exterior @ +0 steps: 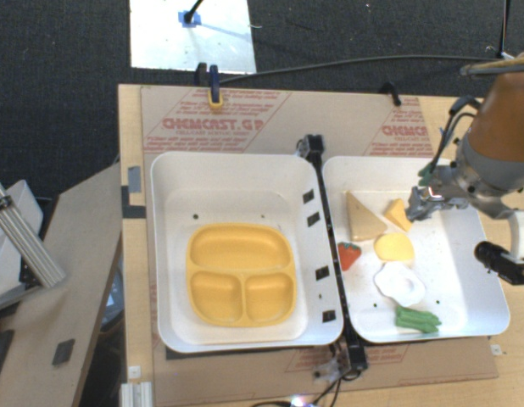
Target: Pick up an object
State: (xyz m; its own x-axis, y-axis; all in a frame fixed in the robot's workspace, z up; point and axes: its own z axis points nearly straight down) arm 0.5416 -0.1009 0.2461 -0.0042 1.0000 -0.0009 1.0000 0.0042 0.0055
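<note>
The right bin (pixel 482 312) holds several toy foods. A tan bread wedge (pixel 362 217) lies near its left wall, with a small yellow cheese wedge (pixel 398 214) just to its right. Below them are a round yellow piece (pixel 394 248), a red strawberry (pixel 349 254), a white fried-egg shape (pixel 399 285) and a green piece (pixel 416 319). My gripper (pixel 421 200) hangs low over the bin's upper middle, right beside the cheese wedge's upper right edge. Nothing visibly sits in it.
The left bin (pixel 173 193) carries a yellow divided plate (pixel 242 273). A black-clipped divider (pixel 326 227) runs between the bins. The grey arm with its orange band (pixel 504 125) enters from the right, and a black fitting (pixel 499 261) sticks out over the right bin's edge.
</note>
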